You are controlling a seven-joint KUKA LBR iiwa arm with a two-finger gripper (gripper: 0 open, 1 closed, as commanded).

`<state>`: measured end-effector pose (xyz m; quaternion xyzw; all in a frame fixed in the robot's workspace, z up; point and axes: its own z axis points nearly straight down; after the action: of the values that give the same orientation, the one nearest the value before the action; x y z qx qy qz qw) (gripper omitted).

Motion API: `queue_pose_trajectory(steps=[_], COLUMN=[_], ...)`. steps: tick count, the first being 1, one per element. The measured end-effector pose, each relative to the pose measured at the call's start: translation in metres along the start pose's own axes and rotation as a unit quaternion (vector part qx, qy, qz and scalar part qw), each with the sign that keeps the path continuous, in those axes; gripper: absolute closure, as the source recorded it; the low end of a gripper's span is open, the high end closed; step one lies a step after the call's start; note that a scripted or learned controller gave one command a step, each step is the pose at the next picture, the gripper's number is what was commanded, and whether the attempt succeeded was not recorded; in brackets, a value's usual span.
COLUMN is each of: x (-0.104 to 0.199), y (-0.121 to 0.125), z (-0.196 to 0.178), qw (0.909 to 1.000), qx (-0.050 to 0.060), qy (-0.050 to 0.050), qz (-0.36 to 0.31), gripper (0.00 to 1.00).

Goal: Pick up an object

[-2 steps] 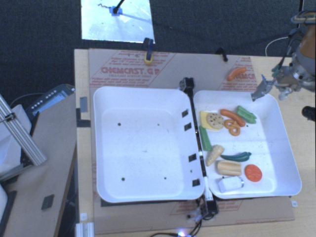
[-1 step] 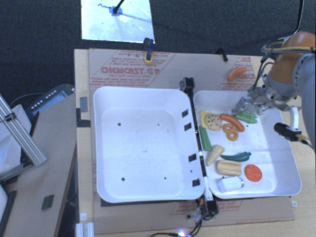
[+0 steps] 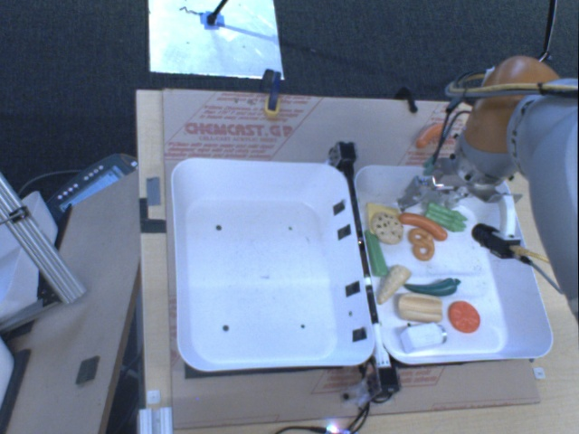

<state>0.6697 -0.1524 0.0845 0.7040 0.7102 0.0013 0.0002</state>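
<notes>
The fingers (image 3: 425, 191) hung low over the far part of the right bin (image 3: 529, 319), but whether they were spread or pressed together could not be told; nothing could be seen between them. Just beside them lay a green bean pod (image 3: 447, 215) and an orange sausage (image 3: 423, 225), with a pretzel-like ring (image 3: 421, 242) near that. Toward the divider sat a lotus-root slice (image 3: 387, 225) and a long green vegetable (image 3: 376, 254). Nearer the front edge lay a pale corn cob (image 3: 393, 284), a dark green pepper (image 3: 433, 287), a tan bread roll (image 3: 420, 308), a red tomato slice (image 3: 464, 316) and a white block (image 3: 422, 336). Above the fingers, the grey arm (image 3: 547, 143) with its orange band (image 3: 502, 102) came in from the right. The left bin (image 3: 194, 183) sat beside the right one on the bench (image 3: 235, 129).
</notes>
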Motion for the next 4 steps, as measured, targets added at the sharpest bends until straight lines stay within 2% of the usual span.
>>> queue_pose_trajectory(steps=[1, 2, 3, 4], x=[0.021, -0.017, -0.015, -0.021], y=[-0.062, -0.065, -0.064, -0.09], z=[0.0, -0.001, -0.012, 0.001], qw=[1.0, 1.0, 1.0, 1.0], qx=[0.002, -0.001, -0.002, 0.002], qy=[-0.001, -0.002, -0.002, -0.001], qz=[0.004, 0.005, 0.003, 0.004], gripper=[0.0, 0.0, 1.0, 1.0])
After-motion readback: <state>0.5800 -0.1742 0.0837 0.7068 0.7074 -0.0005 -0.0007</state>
